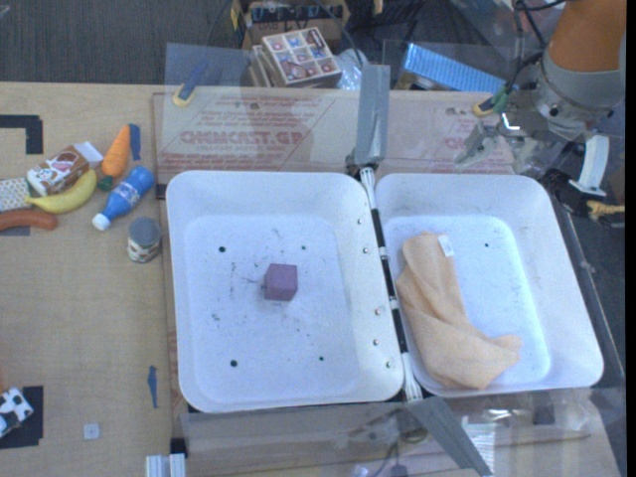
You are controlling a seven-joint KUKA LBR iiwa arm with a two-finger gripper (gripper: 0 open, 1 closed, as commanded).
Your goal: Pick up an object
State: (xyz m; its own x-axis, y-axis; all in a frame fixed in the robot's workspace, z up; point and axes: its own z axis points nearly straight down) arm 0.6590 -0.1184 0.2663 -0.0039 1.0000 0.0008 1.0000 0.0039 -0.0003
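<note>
Your end effector (489, 132) hangs above the far rim of the right bin (556, 207), its thin fingers splayed apart and nothing between them. You can read that as a parked or approach pose: it sits outside the bin walls, high enough that no object is touched, leaving both bins open to the camera.

Nearest below and toward you from the end effector lies the folded beige cloth (447, 311), slumped along the right bin's inner side, one end bunched near the front corner. A small white tag shows at its upper end. Being soft and flat, it probably needs a pinch on a raised fold, and a grasp there could slip or lift only one layer.

Farther off to the left of the end effector, across the divider (383, 266) where the two bins meet, the purple cube (280, 281) rests alone near the middle of the left bin (199, 266). Standing clear of every wall, it looks the easier pick, though the arm must reach well across to get it.

Beyond the left bin, farthest from the end effector, spare items are set aside on the desk (79, 366): a banana (62, 197), a carrot (119, 150), a blue bottle (124, 197) and a small can (144, 238). No object has been picked yet.
</note>
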